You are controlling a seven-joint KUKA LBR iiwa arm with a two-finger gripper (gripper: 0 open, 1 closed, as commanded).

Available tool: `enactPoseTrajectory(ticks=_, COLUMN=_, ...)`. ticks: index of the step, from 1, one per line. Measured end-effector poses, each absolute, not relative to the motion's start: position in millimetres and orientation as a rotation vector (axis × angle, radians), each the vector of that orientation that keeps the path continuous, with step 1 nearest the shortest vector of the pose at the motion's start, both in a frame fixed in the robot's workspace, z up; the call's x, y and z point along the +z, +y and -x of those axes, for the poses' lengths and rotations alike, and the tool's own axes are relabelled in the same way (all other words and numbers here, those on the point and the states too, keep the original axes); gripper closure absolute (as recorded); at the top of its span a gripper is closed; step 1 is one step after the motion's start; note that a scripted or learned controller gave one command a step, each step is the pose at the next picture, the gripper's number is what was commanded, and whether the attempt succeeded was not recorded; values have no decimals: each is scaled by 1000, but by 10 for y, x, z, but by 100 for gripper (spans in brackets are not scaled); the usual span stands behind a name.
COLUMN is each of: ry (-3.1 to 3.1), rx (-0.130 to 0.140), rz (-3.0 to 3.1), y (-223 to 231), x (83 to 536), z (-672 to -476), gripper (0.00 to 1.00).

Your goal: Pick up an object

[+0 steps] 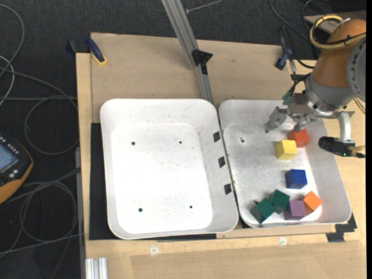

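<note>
While the arm (340, 63) reaches in from three o'clock, its jaws (288, 121) hang over the upper part of the right bin (250, 156), spread wide with nothing between them. One finger (274, 122) points toward nine o'clock, the other sits near the red block (300, 136), which lies just at the jaws' five o'clock — close, perhaps touching the finger, though that cannot be told for sure. Directly at six o'clock from the jaws lies the yellow block (286, 149), just beside the red one and apart from the fingers.

Further toward six o'clock in the same bin rests the blue block (296, 178), on its own. Along the bin's lower rim a cluster gathers: two green blocks (272, 204) touching each other, a purple block (296, 208) just beside them at three o'clock, and an orange block (313, 200) against the purple one's upper right corner.

At nine o'clock from all this sits the left bin (157, 167), side by side with the right one on the worktop (145, 63). A grey metal bar (186, 34) slants across the worktop from twelve o'clock down to the gap between the bins — its foot ends near the bins' upper rims.
</note>
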State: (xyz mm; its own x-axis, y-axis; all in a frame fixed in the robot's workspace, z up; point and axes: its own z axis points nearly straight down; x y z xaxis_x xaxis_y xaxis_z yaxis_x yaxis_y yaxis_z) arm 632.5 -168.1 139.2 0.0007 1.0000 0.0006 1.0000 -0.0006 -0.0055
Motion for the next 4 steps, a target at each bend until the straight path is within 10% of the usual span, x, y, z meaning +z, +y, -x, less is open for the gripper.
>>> enactPoseTrajectory(ticks=1, ry=-2224, rx=-3, rz=2222, y=-1675, x=1550, z=-6347, gripper=100)
enactPoseTrajectory(ticks=4, ry=-2227, rx=-2, rz=2215, y=-1232, x=2772, z=-6398, gripper=100)
